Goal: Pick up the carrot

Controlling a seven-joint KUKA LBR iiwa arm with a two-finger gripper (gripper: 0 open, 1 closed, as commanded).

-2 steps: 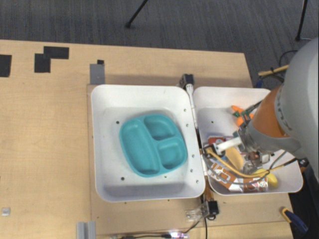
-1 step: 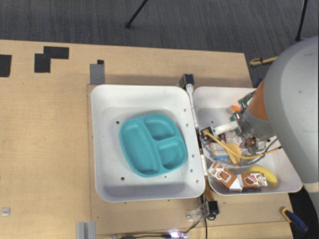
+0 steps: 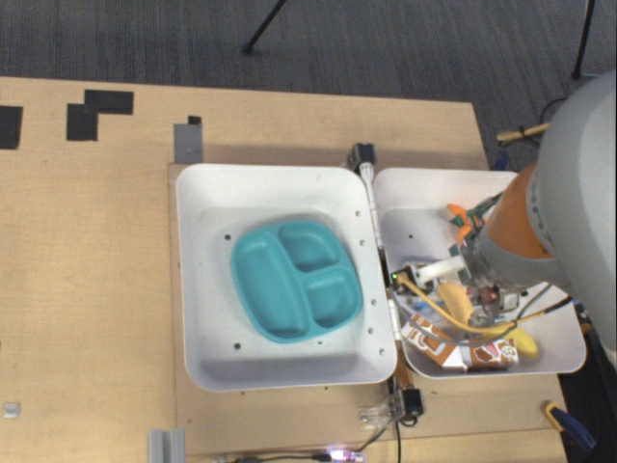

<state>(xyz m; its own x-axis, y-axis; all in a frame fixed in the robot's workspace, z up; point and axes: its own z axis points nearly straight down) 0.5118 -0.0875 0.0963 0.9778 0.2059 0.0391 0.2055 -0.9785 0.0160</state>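
The carrot [image 3: 460, 214], small and orange with a green top, lies at the back of the right bin [image 3: 415, 193], just left of the arm's orange band. My gripper [image 3: 485, 295] hangs low over the clutter in the front half of that bin, a short way in front of the carrot. The wrist hides its tips.
Under the gripper lie a yellow-tan oblong item [image 3: 455, 303], brown snack packets [image 3: 431, 342] and a yellow lemon-like piece [image 3: 523, 343]. The left bin [image 3: 207, 210] holds a teal divided plate [image 3: 295, 280]. The arm covers the right bin's right side.
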